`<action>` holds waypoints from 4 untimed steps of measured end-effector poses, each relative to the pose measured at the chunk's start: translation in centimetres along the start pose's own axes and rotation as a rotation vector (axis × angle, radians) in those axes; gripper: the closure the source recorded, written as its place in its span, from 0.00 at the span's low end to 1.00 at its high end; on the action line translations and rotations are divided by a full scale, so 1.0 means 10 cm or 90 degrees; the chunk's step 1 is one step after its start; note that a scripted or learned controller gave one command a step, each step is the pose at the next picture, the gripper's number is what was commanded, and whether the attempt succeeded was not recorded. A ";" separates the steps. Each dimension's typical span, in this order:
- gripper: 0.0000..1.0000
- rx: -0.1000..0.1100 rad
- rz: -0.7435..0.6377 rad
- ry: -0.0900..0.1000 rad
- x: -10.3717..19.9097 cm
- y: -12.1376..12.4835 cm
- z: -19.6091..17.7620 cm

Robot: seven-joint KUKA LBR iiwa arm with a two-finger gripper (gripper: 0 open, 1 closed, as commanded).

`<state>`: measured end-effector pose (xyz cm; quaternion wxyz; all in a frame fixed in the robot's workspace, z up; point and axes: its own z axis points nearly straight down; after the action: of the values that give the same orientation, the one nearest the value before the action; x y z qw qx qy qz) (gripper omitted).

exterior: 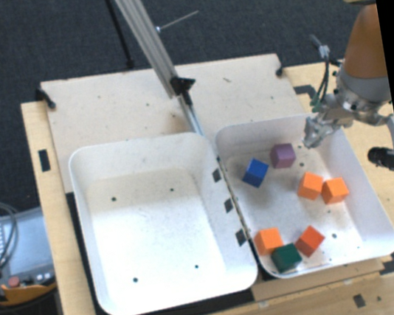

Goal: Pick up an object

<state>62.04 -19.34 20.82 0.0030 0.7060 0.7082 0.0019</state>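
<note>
The arm (pixel 366 50) is cut off at the right edge, and the tool (pixel 314 133) is too small and blurred to read.

The arm (pixel 363 50) comes in from the right, orange band up top, grey wrist below it at the bench's right edge. It leans down and leftward, cables running along its near side. The gripper (pixel 311 135) hangs at the low end, pointing down-left, its tip over the right bin's (pixel 364 192) far right corner, just inside the rim. The tip looks narrow and pale from up here, nothing seen between its fingers, and the finger gap is too small to read.
</note>
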 end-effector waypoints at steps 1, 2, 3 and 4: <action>1.00 -0.001 -0.001 -0.001 0.04 0.04 -0.64; 1.00 0.004 -0.003 0.001 0.60 0.08 -0.67; 1.00 0.005 -0.003 0.002 1.18 0.03 -0.69; 1.00 0.005 -0.003 0.002 1.72 -0.06 -0.67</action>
<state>61.31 -2.10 27.49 -0.0008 0.7045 0.7097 -0.0001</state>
